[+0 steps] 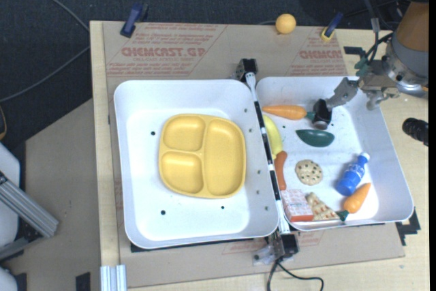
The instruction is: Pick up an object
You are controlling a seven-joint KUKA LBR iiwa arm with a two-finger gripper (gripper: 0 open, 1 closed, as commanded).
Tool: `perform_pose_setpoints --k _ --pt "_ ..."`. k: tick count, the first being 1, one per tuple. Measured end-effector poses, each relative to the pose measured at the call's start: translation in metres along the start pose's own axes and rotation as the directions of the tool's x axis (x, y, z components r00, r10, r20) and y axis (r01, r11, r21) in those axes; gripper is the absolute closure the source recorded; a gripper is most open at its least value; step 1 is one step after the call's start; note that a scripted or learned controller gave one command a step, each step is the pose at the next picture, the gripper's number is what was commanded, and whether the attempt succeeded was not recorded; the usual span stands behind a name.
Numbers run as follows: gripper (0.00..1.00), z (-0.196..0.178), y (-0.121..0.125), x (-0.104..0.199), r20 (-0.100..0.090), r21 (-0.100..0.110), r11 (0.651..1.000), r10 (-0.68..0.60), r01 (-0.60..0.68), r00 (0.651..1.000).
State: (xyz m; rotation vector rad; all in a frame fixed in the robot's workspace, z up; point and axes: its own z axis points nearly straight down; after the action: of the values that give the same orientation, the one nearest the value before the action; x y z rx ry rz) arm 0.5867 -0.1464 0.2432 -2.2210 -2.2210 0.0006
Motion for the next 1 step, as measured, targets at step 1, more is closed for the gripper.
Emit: perform_pose_setpoints --k 1 --pt "0.00 0.0989 0.0421 -0.0081 -0.001 0.003 1.000 0.000 0.000 1.000"
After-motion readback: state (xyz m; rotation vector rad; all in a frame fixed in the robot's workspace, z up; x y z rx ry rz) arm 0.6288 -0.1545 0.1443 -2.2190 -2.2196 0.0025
